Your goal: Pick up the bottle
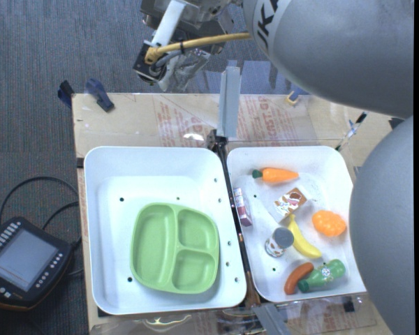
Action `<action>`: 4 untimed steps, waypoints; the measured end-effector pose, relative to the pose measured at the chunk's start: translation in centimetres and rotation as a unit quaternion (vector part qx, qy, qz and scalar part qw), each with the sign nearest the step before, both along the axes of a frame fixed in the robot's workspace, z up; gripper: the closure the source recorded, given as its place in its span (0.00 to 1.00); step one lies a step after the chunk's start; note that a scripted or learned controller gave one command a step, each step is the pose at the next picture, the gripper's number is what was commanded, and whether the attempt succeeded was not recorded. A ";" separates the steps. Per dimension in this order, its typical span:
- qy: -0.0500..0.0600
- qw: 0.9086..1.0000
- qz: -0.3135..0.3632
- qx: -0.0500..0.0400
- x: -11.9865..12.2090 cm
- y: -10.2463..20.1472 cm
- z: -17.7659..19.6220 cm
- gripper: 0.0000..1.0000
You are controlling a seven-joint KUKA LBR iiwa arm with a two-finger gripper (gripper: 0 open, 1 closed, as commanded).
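A green bottle point(324, 274) with a pale label lies on its side in the near right corner of the right bin point(339, 160). It rests between a red sausage-shaped toy point(297, 278) and the bin's right wall. My gripper point(170, 70) hangs high at the top of the camera view, beyond the far edge of the bench and above the left bin's point(105, 187) far side. It is far from the bottle, and nothing is visibly held in it.
The right bin also holds a carrot point(274, 175), a small carton point(290, 202), an orange fruit point(329, 223), a banana point(302, 240), a grey-topped can point(279, 242) and a purple item point(243, 206). A green divided plate point(174, 247) lies in the left bin.
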State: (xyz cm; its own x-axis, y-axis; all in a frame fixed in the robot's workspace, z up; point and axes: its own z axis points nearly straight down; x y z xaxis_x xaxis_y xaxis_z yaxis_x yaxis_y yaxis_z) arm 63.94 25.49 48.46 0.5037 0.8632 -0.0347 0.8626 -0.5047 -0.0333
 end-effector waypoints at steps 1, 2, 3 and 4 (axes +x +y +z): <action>0.003 1.000 0.004 -0.001 0.0 0.3 0.7 1.00; 0.006 1.000 0.008 -0.002 -0.1 0.6 1.3 1.00; 0.009 1.000 0.012 -0.003 -0.1 0.9 2.0 1.00; -0.018 0.980 0.200 0.011 0.4 -1.1 -4.9 1.00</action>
